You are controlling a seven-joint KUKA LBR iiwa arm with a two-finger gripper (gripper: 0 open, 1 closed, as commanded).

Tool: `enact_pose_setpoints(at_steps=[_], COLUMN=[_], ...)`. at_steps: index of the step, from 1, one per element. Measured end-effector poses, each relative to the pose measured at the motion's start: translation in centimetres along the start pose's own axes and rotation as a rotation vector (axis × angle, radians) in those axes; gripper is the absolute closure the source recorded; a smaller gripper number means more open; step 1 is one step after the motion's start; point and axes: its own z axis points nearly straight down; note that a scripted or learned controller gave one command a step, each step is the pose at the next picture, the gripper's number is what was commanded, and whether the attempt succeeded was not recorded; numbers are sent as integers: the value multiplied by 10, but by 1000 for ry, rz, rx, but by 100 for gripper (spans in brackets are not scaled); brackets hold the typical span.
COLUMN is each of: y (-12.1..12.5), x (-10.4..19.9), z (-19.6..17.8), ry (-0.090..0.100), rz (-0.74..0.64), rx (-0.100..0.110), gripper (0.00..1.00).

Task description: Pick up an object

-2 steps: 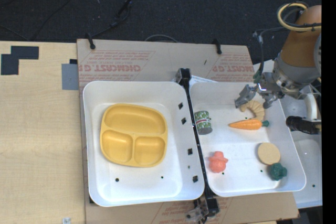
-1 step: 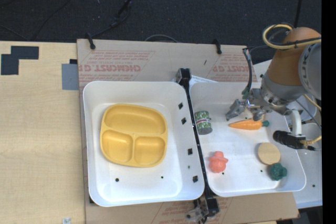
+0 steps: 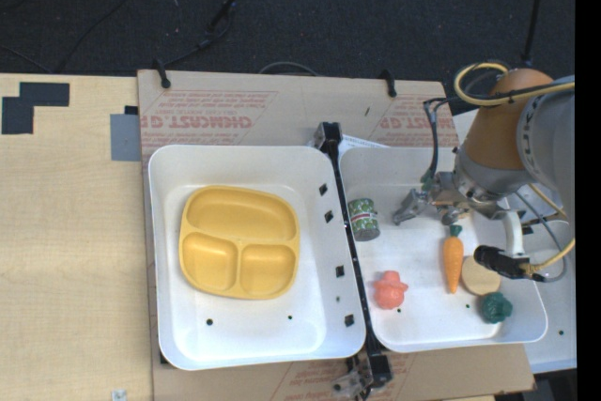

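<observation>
In the right bin lie a small green can by the left wall, a pink-red toy near the front, an orange carrot, a tan disc and a dark green lump at the right. My gripper hangs over the middle of this bin, just left of and above the carrot's green top. Its fingers are spread open with nothing between them. The can is a short way to its left.
The left bin holds a yellow divided plate. A black divider runs between the bins. Brown cardboard lies under both bins, and the arm's grey and orange body stands over the right bin's far right corner.
</observation>
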Motion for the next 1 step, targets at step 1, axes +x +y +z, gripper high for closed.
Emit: enact_pose_setpoints(at_steps=[1], y=[1], x=[0], z=[-9], ry=[2], rz=[0], rx=[4], gripper=[100])
